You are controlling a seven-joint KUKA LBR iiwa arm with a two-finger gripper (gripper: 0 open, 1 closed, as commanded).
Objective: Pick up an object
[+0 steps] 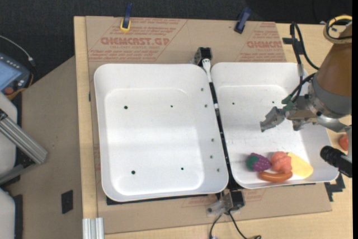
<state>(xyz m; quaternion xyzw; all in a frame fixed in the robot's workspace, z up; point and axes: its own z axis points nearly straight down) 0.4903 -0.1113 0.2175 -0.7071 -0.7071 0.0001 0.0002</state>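
Observation:
Several toy foods lie bunched in the near corner of the right bin (pixel 251 92): a purple grape bunch (pixel 258 162), an orange-pink piece (pixel 281 160), a yellow piece (pixel 302 167) and a red-orange sausage shape (pixel 275 176). My gripper (pixel 285 120) hangs over the middle of the right bin, a little beyond the toys and apart from them. It is open, with nothing between its fingers. The orange-banded arm (pixel 337 73) comes in from the right.
The left bin (pixel 103 120) sits beside the right one, with a black divider strip (pixel 215 115) between them. Both rest on a cardboard sheet (pixel 168 36) held by clips. Cables run along the right rim near the arm.

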